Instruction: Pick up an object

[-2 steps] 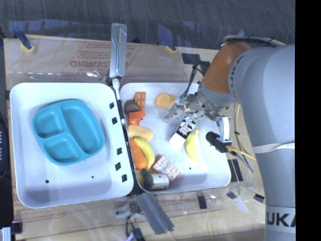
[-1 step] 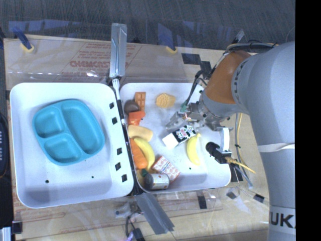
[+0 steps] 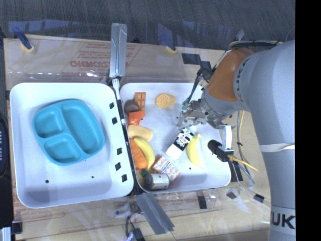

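Observation:
My gripper (image 3: 187,117) hangs over the right part of the right bin (image 3: 216,177), just above a small black-and-white carton (image 3: 180,141) that lies on the bin floor. A yellow banana (image 3: 193,150) lies right beside the carton. Nothing shows between the gripper and the bin floor. Along the bin's left side lie an orange wafer (image 3: 140,99), a brown lump (image 3: 131,106), an orange carrot piece (image 3: 135,118), a pale yellow piece (image 3: 141,132), a second banana (image 3: 146,150), a patterned box (image 3: 166,167) and a can (image 3: 156,181). A round cookie (image 3: 165,100) sits near the back.
The left bin (image 3: 30,185) holds a blue divided plate (image 3: 68,130). A metal divider (image 3: 118,51) stands between the bins at the back. The grey arm with its orange band (image 3: 226,77) covers the right bin's right edge. Cables (image 3: 241,159) trail beside it.

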`<state>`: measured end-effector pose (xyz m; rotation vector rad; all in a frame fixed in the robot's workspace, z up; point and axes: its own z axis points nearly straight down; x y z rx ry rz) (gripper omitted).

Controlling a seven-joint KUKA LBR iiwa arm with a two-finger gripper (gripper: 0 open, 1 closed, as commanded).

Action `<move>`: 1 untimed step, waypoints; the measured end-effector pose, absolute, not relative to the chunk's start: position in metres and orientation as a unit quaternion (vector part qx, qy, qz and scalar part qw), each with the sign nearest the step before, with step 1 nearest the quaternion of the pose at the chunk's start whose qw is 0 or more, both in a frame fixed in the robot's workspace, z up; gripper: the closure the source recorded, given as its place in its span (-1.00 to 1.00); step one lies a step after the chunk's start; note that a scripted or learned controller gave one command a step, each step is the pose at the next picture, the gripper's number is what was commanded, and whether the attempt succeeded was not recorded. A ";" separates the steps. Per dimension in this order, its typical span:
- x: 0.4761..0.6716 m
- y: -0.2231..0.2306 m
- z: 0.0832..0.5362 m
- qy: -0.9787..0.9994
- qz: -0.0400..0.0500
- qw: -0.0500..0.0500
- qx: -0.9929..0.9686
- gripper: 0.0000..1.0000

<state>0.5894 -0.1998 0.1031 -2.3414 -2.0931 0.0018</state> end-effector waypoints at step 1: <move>0.589 -0.200 0.103 -0.666 0.001 0.001 -0.746 -1.00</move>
